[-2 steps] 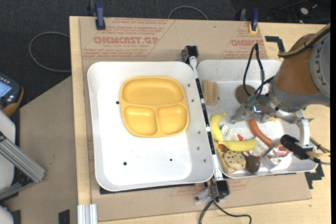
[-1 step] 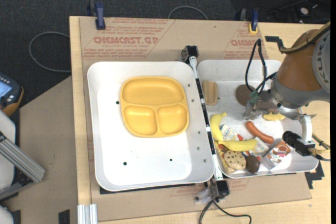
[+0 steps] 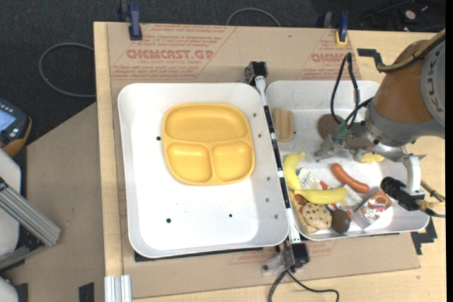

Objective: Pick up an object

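Approach step: arm over right bin, nothing lifted yet

Arm point(image 3: 403, 99) reaches in from the right and hangs over the right bin point(image 3: 311, 90). Gripper point(image 3: 347, 141) sits at the bin's middle, w/ cables looping above it. Can't tell whether the fingers are wide or narrow: they blur into grey metal from this slant, and nothing is clearly seen between them, so no hold is claimed.

Candidates all lie in the right bin. Banana point(image 3: 311, 187) curves along the left wall and front. Sausage point(image 3: 350, 178) lies just right of it, near the gripper, probably the closest target. Cookie point(image 3: 314, 215) sits at the front, w/ a packet point(image 3: 374, 207) to its right. Tan block point(image 3: 284, 124) rests near the back-left corner, well apart from the pile. Left bin point(image 3: 141, 216) holds a yellow tray point(image 3: 208, 142), not near the arm. Both bins sit on the table point(image 3: 106, 152).

Judgement: still the reach/descend stage, pre-grasp. Next move calls for picking one item, centring the fingers over it, then dropping straight down. Front pile is crowded, items touching, so a grab there risks catching two or slipping off; the sausage or the block looks like the cleaner pick.
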`<state>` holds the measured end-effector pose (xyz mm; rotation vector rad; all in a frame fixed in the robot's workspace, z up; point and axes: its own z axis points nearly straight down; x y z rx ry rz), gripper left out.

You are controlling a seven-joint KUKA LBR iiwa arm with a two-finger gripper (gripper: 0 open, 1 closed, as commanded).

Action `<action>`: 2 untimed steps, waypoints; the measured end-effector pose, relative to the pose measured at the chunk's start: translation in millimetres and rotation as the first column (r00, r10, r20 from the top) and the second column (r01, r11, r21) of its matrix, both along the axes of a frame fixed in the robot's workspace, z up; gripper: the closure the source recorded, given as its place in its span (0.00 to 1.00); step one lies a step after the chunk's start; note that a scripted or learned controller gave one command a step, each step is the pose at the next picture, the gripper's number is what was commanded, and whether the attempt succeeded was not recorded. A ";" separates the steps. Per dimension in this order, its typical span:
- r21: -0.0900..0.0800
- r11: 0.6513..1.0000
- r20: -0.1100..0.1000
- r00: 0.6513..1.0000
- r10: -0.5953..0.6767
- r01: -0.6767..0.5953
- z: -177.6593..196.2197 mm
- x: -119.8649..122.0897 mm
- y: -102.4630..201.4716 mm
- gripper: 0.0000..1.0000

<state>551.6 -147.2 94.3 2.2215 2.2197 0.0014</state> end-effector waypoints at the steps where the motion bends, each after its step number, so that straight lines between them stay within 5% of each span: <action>1: -0.001 1.000 0.004 1.000 0.005 -0.005 -9.8 68.0 9.4 0.00; 2: -0.003 1.000 0.005 1.000 0.002 -0.002 -8.8 116.8 -29.9 0.00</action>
